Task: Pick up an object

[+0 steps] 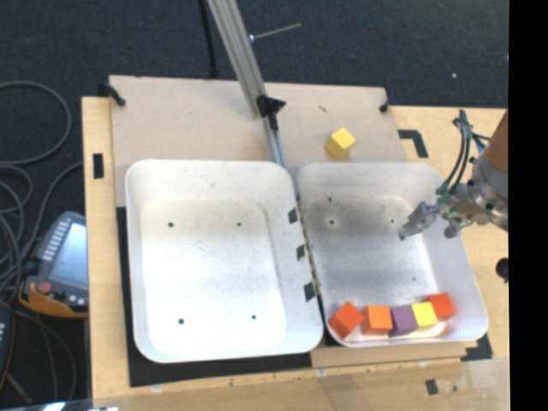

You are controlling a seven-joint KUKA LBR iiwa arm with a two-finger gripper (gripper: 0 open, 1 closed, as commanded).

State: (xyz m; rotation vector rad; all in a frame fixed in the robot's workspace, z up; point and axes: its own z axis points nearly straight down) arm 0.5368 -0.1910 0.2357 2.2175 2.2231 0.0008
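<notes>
On my feed, at the far left edge of the frame, I see a handheld pendant [58, 264] lying on the floor among black cables [34, 135]. Moving right, the left bin [137, 229] fills the lower-left middle of the bench [101, 255]. Above it, an aluminium rail [235, 45] slants down from the top centre toward the gap between the two bins. Just right of that, a yellow cube [341, 142] sits on the bench board in the upper centre, outside and just behind the right bin [462, 272].

Inside the right bin, along its lower wall, five blocks lie in a row touching one another: an orange-red cube [347, 318], an orange cube [378, 318], a purple cube [402, 318], a yellow block [425, 315] and a red cube [442, 306].

At the right of the frame, the gripper [419, 221] hangs over the right bin's upper right part, well apart from the row of blocks. I see nothing between its fingers, but I cannot tell how far they are parted.
</notes>
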